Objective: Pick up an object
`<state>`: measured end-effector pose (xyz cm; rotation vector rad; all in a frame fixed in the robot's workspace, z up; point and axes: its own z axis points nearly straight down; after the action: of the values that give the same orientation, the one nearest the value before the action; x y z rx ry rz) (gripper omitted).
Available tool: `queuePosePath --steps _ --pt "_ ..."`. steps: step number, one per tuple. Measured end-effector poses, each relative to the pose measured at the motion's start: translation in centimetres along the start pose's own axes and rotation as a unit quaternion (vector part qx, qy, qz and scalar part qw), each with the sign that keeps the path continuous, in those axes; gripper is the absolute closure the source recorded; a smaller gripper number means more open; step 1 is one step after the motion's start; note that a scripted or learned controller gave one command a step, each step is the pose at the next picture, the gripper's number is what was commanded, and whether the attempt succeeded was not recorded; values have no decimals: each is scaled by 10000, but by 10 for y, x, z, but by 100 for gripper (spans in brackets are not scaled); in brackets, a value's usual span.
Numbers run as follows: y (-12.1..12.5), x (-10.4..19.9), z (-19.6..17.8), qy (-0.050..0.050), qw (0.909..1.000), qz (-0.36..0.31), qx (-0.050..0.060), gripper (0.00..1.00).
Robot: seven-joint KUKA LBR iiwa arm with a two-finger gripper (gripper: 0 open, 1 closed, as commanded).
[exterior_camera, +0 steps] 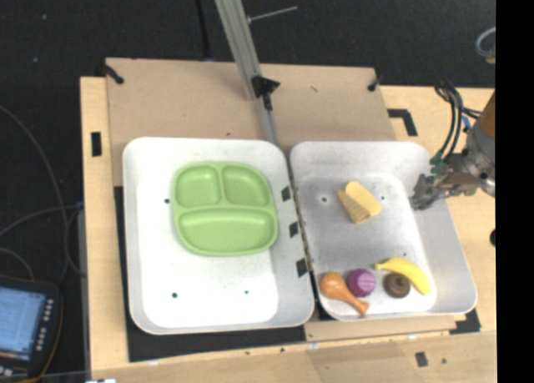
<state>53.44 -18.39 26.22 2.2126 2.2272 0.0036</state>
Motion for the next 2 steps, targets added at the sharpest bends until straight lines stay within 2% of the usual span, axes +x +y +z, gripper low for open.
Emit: queuePosePath --steps 1,2 --pt "21 46 3 1 10000 -1 5 100" --pt "30 88 2 0 10000 1 3 100"
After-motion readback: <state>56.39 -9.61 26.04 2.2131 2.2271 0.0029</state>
